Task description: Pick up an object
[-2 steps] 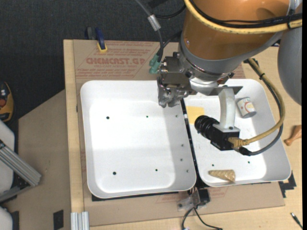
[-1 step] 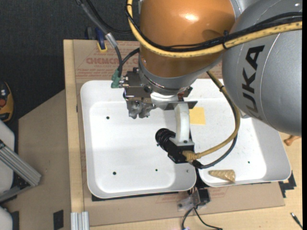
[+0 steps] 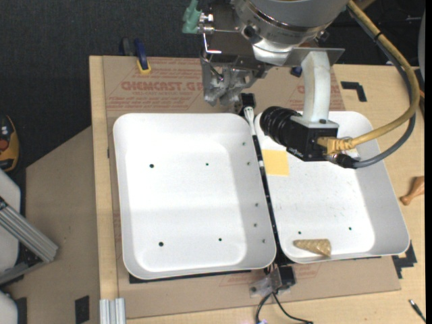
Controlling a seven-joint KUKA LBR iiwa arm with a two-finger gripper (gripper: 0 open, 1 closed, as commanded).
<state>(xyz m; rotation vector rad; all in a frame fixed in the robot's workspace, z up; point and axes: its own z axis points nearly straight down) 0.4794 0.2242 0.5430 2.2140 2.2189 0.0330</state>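
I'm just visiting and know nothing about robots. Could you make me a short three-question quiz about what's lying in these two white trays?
1. True or false: the yellow square lies in the left bin.
2. Multiple choice: where in the right bin does the tan wedge-shaped piece lie? A) by the near edge B) at the far edge C) in the middle
3. Fill in: the gripper hangs over the brown ____ beyond the bins' far edge.

Key:
1. False; it lies in the right bin, close to the edge the bins share.
2. A
3. board
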